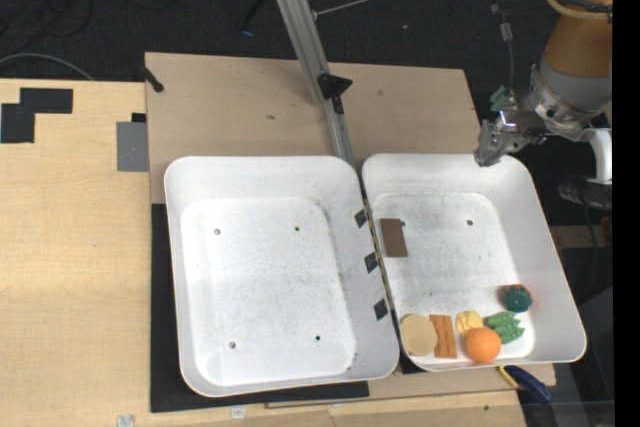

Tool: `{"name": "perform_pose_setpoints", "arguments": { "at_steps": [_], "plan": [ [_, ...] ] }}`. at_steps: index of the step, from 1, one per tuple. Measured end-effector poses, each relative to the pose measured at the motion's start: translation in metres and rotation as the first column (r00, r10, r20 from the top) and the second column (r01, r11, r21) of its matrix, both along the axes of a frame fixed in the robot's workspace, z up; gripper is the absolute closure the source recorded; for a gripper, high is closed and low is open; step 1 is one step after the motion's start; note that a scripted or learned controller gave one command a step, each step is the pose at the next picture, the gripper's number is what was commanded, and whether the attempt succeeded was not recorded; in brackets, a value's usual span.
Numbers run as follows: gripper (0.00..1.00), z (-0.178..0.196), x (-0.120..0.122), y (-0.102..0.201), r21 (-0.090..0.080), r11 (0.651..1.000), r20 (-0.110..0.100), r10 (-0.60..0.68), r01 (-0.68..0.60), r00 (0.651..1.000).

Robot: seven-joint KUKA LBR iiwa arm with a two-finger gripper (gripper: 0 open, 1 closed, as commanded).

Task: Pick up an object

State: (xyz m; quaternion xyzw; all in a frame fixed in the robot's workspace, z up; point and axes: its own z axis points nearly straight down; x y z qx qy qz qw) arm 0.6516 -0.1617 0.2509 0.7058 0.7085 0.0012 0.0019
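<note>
A: So, your gripper [489, 147] hangs over the right bin's [545, 215] far corner, at about 1 o'clock from that bin's middle; whether it is open or closed, you cannot tell.

B: And the objects?

A: Clustered at 5 o'clock along the near wall: orange ball [483, 345], tan round piece [418, 334], green pieces [505, 325], teal item [516, 298]. 1 brown block [393, 238] sits at 9 o'clock.
</note>
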Motion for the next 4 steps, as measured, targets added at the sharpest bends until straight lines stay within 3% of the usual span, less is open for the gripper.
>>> {"name": "perform_pose_setpoints", "arguments": {
  "at_steps": [2,4],
  "plan": [
    [1.00,-0.004,-0.034,0.113,0.004,1.000,-0.009,0.001,-0.001,1.000],
    [1.00,-0.031,-0.048,0.220,0.003,1.000,-0.010,0.001,-0.001,1.000]
  ]
}}
